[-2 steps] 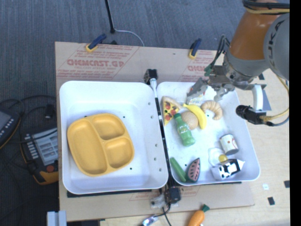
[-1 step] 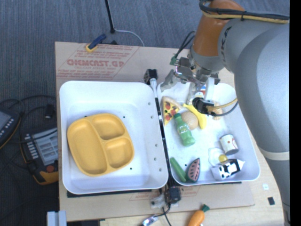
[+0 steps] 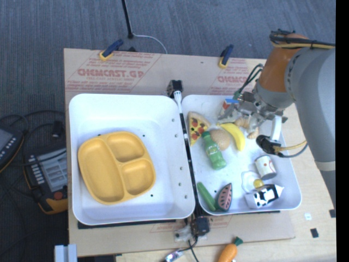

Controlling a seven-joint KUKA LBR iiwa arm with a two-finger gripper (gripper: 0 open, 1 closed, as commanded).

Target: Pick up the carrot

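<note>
Orange and small, the carrot (image 3: 228,252) lies outside both bins, on the brown board (image 3: 109,72) near its front edge, just past the front rim of the right bin (image 3: 292,198). That puts it well apart from the gripper (image 3: 244,112), which hangs over the far end of the right bin, above the banana (image 3: 234,135) and beside the pizza slice (image 3: 197,125).

Whether the tool is open or closed cannot be told from this view — the wrist hardware hides it — and nothing can be seen carried in it.

Judged from this, the task stands at its very start: the approach to the carrot is not yet made. The next move would call for the arm to lift clear of the bin's clutter — the green bottle (image 3: 213,150), the watermelon slice (image 3: 224,196), the cup (image 3: 265,167) — cross over the front rim, and come down on the board. The carrot sits close to the board's edge and low on a flat surface, so a descent slightly off could push it away rather than catch it. The yellow tray (image 3: 115,166) in the left bin (image 3: 87,105) plays no part.
</note>
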